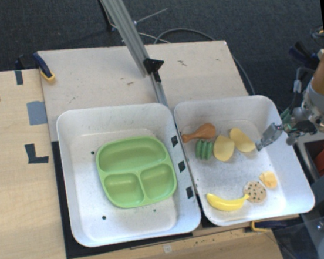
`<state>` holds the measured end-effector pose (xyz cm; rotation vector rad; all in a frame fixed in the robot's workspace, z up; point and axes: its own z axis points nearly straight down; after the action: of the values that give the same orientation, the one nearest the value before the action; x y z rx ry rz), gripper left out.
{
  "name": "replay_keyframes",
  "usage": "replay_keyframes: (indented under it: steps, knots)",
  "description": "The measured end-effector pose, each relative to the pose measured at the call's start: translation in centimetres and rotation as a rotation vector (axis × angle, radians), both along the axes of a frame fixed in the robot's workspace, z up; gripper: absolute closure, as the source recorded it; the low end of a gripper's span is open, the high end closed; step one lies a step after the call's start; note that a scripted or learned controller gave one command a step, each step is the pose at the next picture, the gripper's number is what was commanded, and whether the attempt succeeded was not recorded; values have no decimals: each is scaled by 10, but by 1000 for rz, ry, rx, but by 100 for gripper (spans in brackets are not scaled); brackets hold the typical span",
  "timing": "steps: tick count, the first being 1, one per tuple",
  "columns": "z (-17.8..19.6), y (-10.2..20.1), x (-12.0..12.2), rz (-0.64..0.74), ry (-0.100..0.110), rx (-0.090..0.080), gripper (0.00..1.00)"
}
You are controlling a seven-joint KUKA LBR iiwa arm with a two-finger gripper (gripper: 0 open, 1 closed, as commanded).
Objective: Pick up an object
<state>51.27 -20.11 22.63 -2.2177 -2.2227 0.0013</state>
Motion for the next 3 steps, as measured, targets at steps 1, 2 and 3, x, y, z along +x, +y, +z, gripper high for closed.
replay_keyframes:
  steps: [1,2,3]
  knots:
    - [0,0,0,0,0,0,0]
    - [-47,9,-2,-1,5,1,0]
    - [-103,12,7,0,4,0,0]
